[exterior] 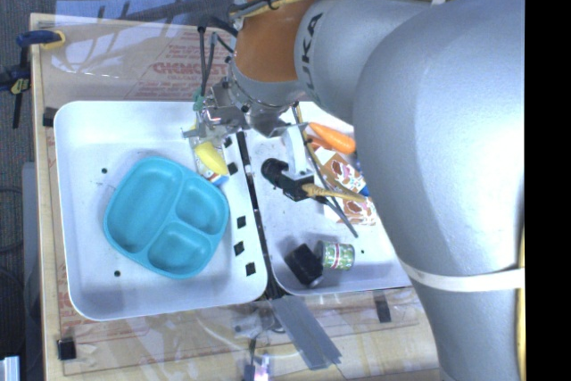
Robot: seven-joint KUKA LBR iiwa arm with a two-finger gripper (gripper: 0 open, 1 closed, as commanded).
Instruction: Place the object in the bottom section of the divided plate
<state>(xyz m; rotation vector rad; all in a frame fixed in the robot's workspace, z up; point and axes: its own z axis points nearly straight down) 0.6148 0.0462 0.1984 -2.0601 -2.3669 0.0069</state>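
The gripper (pixel 212 128) hangs over the right edge of the left bin (pixel 76 192); how far open it is cannot be told. The yellow object (pixel 210 159) shows directly beneath it, just beside the far right rim of the blue divided plate (pixel 165 227), which lies mid-bin. A carrot (pixel 330 138) lies in the right bin (pixel 384 274).

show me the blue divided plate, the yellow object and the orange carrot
blue plastic divided plate (pixel 134 214), camera view, bare floor of its largest section
yellow rounded object (pixel 211 159), camera view, its middle
orange carrot (pixel 332 137), camera view, mid-body
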